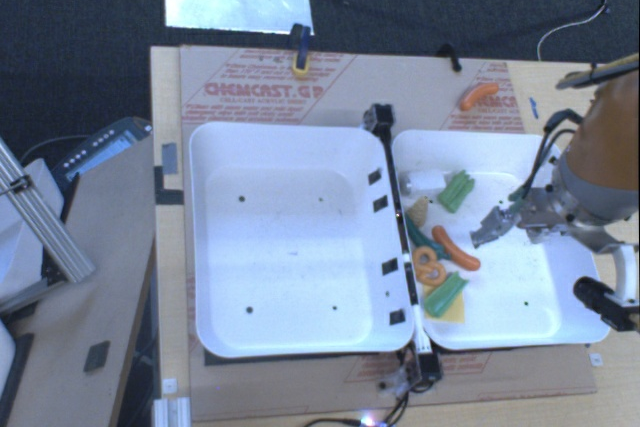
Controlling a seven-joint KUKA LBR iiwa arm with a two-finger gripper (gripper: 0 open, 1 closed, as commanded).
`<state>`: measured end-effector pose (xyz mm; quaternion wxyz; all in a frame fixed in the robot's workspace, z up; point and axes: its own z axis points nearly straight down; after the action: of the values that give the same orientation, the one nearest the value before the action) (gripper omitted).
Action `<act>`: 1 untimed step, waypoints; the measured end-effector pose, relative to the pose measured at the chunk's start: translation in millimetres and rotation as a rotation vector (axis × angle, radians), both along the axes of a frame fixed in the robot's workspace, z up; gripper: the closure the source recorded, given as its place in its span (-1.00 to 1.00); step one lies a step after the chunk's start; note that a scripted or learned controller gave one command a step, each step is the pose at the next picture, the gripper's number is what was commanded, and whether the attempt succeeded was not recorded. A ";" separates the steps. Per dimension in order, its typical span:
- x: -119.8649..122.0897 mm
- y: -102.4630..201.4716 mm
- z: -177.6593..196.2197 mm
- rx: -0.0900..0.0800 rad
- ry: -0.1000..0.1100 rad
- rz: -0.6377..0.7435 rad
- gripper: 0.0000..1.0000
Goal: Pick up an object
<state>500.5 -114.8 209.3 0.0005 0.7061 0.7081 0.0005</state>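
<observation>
Several small toys lie in the left half of the right bin (pixel 530 315): a white piece (pixel 424 181), a green ribbed piece (pixel 456 190), an orange sausage (pixel 456 249), a pretzel (pixel 429 266), a green piece (pixel 446 294) on a yellow slab (pixel 455 312), and a tan cone (pixel 417 210). My gripper (pixel 490 227) hangs over the middle of that bin, just right of the orange sausage and a little above it. Nothing shows between its fingers.
The left bin (pixel 290 245) sits beside the right one, joined by a black clamp strip (pixel 392 215). An orange toy (pixel 479 96) lies on the cardboard behind the right bin. A yellow-and-blue clamp (pixel 300 50) stands at the board's back edge.
</observation>
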 end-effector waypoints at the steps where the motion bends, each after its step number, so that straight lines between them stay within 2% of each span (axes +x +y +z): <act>1: -13.7 31.2 -128.1 0.006 0.002 0.000 -1.00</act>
<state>486.9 -83.6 81.2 -0.0021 0.7062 0.7080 0.0019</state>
